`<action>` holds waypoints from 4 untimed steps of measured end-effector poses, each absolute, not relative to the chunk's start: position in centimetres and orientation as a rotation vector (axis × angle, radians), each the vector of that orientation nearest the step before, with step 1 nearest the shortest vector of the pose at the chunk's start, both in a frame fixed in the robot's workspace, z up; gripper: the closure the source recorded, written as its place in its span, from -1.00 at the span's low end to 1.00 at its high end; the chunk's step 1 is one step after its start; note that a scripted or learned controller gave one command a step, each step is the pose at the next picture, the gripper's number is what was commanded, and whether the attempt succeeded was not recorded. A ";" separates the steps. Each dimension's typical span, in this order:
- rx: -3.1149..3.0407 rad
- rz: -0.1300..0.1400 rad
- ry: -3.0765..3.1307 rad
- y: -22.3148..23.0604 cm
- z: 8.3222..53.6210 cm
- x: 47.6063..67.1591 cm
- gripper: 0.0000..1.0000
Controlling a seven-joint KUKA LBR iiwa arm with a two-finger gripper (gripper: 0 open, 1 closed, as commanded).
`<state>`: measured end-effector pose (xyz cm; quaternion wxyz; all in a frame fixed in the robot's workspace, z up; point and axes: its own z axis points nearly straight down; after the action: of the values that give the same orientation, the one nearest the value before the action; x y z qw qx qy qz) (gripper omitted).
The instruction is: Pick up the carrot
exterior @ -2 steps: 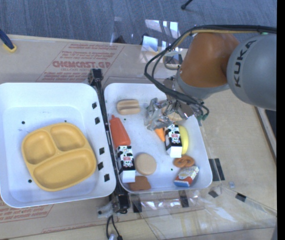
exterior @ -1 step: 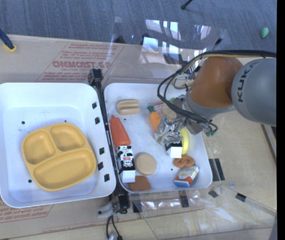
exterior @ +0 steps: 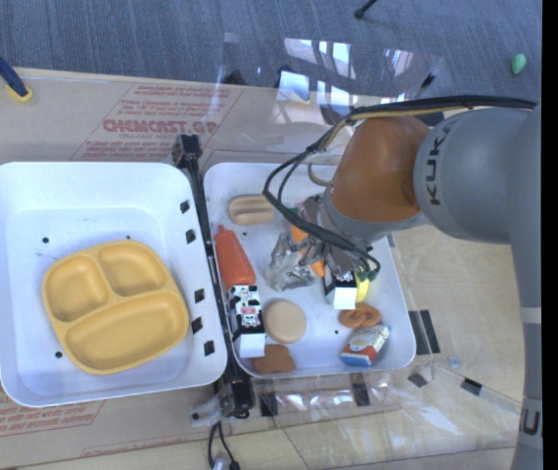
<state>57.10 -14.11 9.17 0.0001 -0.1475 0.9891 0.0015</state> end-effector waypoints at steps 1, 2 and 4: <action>-0.736 0.000 3.051 -10.8 14.3 55.2 1.00; -0.742 -0.001 3.047 -10.6 15.3 55.4 1.00; -0.753 -0.005 3.036 -10.4 17.5 55.8 1.00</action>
<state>55.80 -10.38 17.46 0.0067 -0.2407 0.9706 -0.0016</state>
